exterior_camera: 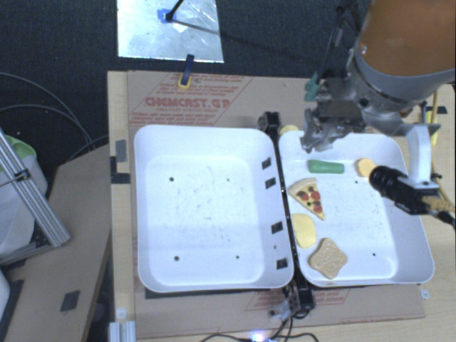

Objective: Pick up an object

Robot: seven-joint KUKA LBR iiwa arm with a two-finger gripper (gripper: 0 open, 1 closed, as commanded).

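Note:
My gripper [318, 140] hangs over the back left corner of the right bin [399, 258], beneath the grey and orange wrist. Just in front of it lies a green stick-shaped piece [325, 167]. A pizza slice [308, 197] rests near the bin's left wall, with a pale yellow round piece [304, 230] and a toast-like slice [328, 258] toward the front. An orange-yellow lump [365, 167] lies right of the green piece. A small yellow item [288, 130] peeks out at the bin's back rim beside the gripper. Nothing shows between the fingers.
The left bin [206, 205] sits next to the right one, joined by black clips [271, 184] along the divide. A black cylinder on a white bracket [399, 184] juts over the right bin's right side. A shiny metal sheet [169, 18] lies beyond the bench.

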